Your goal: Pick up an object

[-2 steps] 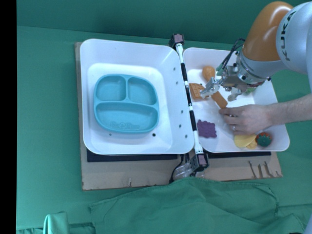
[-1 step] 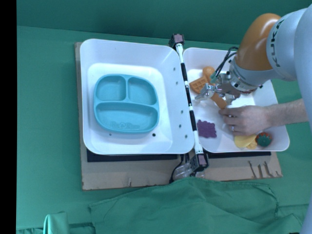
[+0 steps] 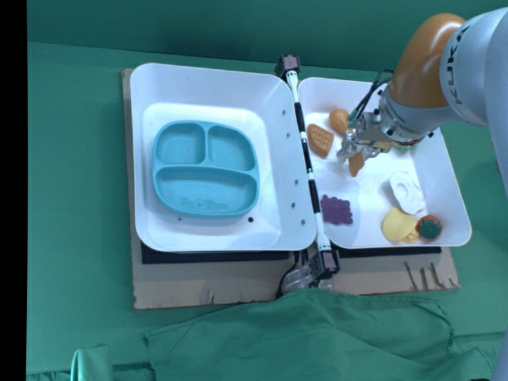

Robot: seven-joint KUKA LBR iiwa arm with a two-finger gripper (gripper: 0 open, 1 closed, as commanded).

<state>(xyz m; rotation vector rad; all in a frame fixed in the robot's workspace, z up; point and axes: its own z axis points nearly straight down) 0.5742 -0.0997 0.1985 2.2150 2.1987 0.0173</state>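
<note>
The green surface (image 3: pixel 71 173) carries a flat sheet of brown cardboard (image 3: pixel 190 292). A dark base (image 3: pixel 214 255) lies on it under two white bins (image 3: pixel 206 86), and rumpled green cloth (image 3: pixel 317 336) lies along the near edge.

The pincer (image 3: pixel 352 151) hangs over the right bin (image 3: pixel 444 173) with a small orange piece (image 3: pixel 356 163) between its fingers, while the left bin (image 3: pixel 159 86) holds a teal divided plate (image 3: pixel 206 169).

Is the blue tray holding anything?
Empty: all three compartments of the blue tray show bare blue, in the left bin.
</note>
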